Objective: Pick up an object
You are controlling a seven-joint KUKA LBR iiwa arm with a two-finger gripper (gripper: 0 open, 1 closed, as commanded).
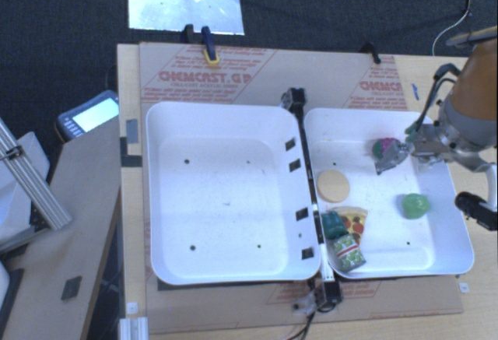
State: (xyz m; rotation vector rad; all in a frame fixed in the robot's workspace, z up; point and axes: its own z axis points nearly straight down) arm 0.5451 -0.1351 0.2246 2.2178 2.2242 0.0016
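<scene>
In the right bin (443, 253) lie several small objects. A green and pink lump (381, 148) sits near the bin's far side. My gripper (398, 153) hangs right against that lump on its right side, at the end of the grey arm with the orange band (475, 93). Whether the lump is gripped is hidden from this angle. A tan round disc (334, 185) lies near the bin's left wall. A green ball (415, 205) rests to the right of the disc, below the gripper.
A yellow and red packet (354, 220), a teal piece (334, 224) and a green packet (348, 254) crowd the right bin's near left corner. The left bin (167, 253) stands beside it across a black-clipped divider (303, 175). A black cable end (475, 208) juts in at the right.
</scene>
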